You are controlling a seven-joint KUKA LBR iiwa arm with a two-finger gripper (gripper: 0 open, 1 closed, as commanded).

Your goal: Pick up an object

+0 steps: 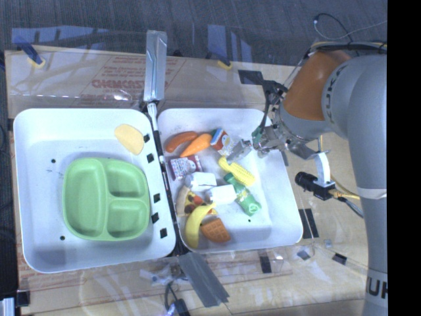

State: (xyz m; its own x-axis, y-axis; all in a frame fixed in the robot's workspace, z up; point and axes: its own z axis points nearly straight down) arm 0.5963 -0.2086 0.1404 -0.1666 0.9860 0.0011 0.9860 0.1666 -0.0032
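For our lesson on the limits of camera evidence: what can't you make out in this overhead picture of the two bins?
- Hand, camera view: too small and blurred to judge its grip.
- Print on the small packets: too small to read.
- Toy pile under the banana: overlapping pieces hide each other.
- Arm: cut off by the frame's bottom edge.

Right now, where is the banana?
The banana lies in the right bin, near its front-left corner by the divider, with a brown waffle-like toy touching its right side.

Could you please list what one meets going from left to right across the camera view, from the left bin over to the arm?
Green plate → yellow potato-shaped piece → divider between the bins → carrot → corn cob → gripper → orange band on the arm.
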